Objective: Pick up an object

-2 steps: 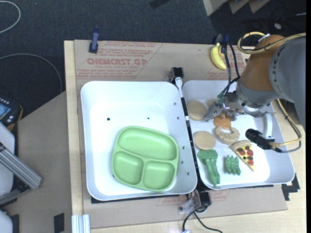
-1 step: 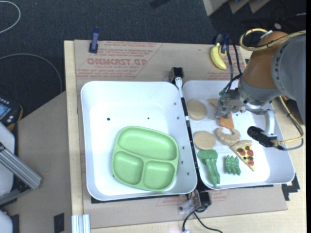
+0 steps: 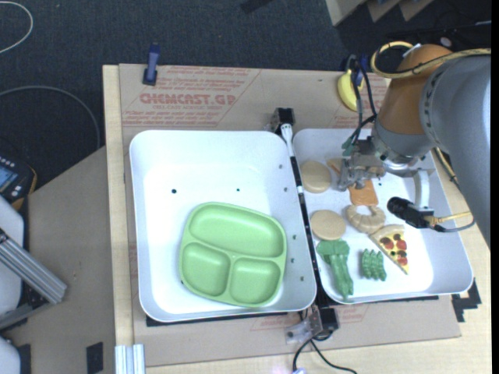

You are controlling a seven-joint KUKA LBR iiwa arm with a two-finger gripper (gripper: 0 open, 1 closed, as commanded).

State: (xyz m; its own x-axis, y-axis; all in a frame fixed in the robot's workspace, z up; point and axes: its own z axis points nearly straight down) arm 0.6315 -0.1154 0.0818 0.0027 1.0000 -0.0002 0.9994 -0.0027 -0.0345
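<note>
gripper: hanging low over the top part of the right bin [image 3: 448, 275], head at about [image 3: 357, 174]. honestly can't tell its state from this angle, and nothing is visibly in its grip

likely target: the orange-tan cracker-ish piece [image 3: 363, 195], just at the gripper's 6 o'clock, maybe touching it. My guess only, the task just says "an object"

how it'd handle: looks like a small toy food piece, so probably light and stiff, flat, smooth. Flat things lying on the bin floor tend to be slippery to pinch, so I'd take it across its short edges, not from the face

neighbours: round tan disc [image 3: 316, 176] at the gripper's 9 o'clock, second disc [image 3: 328, 224] at 7 o'clock, pale ring-shaped pastry [image 3: 365, 218] right below the cracker, touching or nearly. Crowded, so a pinch could nudge the ring

easier picks: pizza slice [image 3: 394, 248] at 5 o'clock, and the two green veg pieces, a big one [image 3: 337, 265] and a small one [image 3: 373, 264], near the bin's lower edge. The big green one looks long and narrow; grab it across the stalk

left bin: holds a green divided plate [image 3: 231, 252], well apart from the gripper at roughly 8 o'clock. Wide and shallow, only the rim looks grabbable

progress: nothing lifted yet as far as i can judge
</note>
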